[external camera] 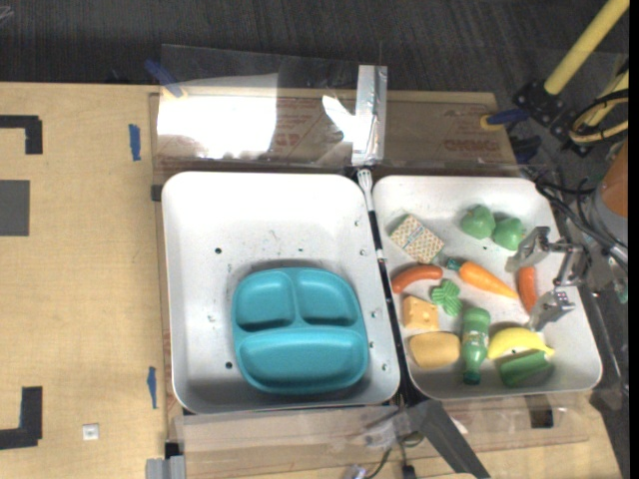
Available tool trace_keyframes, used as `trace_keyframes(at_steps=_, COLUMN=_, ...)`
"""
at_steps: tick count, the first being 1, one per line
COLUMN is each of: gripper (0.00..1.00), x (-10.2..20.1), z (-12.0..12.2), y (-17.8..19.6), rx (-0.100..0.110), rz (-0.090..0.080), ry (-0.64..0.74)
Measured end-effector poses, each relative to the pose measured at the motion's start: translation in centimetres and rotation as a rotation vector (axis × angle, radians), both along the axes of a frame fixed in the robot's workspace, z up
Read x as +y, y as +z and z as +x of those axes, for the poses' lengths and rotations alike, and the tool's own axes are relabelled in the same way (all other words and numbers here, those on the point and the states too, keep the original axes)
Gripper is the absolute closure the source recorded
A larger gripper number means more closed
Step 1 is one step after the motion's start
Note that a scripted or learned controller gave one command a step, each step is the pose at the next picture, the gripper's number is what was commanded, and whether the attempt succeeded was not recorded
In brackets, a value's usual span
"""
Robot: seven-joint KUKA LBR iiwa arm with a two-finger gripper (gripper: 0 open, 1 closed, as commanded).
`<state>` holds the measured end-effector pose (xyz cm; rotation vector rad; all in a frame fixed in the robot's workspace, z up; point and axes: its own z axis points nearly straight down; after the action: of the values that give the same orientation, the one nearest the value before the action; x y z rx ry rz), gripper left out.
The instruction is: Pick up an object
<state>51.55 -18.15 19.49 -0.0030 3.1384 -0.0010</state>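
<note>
A small orange toy piece (526,288) is sitting between the spread fingers of the gripper (539,279) at the right bin's (584,372) right side. A toy carrot (487,279) is lying just beside it, with green toy vegetables (492,226) crowding nearby.

even overhead light, slightly soft picture
strong glare whitens the clear plastic sheet (262,118) behind the bins; the teal tray (298,329) casts a faint shadow.
</note>
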Motion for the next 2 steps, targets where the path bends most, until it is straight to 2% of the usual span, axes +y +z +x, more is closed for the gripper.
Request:
trace_keyframes(at_steps=1, gripper=0.00, x=0.9, z=-2.7, y=-10.6, rx=-0.009, rz=-0.003, ry=0.011)
trace_keyframes(at_steps=2, gripper=0.00, x=4.2, z=-2.3, y=-10.6, rx=-0.010, rz=-0.003, ry=0.049)
